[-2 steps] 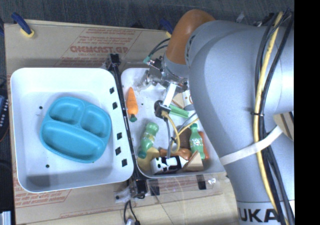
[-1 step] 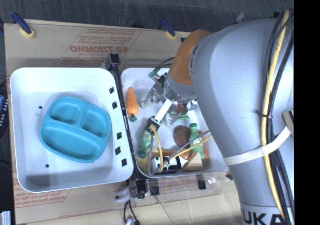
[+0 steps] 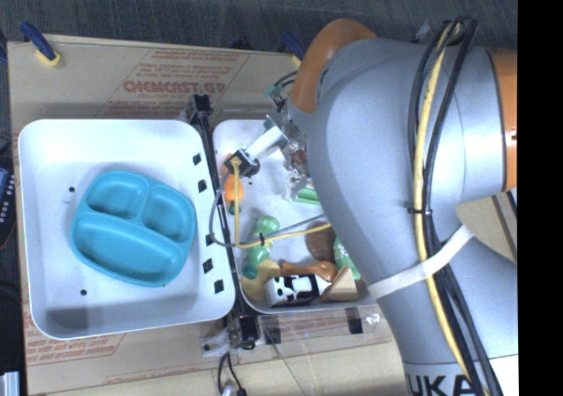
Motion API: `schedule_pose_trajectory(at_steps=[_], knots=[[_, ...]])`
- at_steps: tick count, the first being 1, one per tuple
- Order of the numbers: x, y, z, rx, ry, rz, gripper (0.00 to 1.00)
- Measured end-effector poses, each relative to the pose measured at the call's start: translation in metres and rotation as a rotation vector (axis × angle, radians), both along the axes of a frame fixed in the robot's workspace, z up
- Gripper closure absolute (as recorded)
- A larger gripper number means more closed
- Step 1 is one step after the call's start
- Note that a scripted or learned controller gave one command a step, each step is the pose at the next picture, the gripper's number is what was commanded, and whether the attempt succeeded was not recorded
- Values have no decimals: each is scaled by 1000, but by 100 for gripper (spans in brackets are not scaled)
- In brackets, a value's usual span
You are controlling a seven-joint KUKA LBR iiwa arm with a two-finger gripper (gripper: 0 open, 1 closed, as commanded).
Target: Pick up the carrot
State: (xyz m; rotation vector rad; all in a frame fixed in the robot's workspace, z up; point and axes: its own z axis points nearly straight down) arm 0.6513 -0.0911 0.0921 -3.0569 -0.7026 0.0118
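A single fixed camera sits above the bench [image 3: 176, 77], looking down at a slant, near enough that the left bin [image 3: 35, 236] and right bin [image 3: 242, 135] span most of the frame. The arm [image 3: 396, 165] enters from the right, closest to the lens, and hides what seems to be roughly half the right bin.

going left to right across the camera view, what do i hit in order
left bin's wall → blue divided plate → carrot in the right bin → black-and-white toy → bulk of the grey arm. The green pieces overlap the toy, so they are left out.
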Motion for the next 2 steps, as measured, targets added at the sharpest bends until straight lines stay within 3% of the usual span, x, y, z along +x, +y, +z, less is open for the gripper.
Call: schedule_pose_trajectory(at_steps=[1,2], knots=[[-108,-12,-2,1,6,-100,0],[-41,1,9,-1,1,-238,0]])
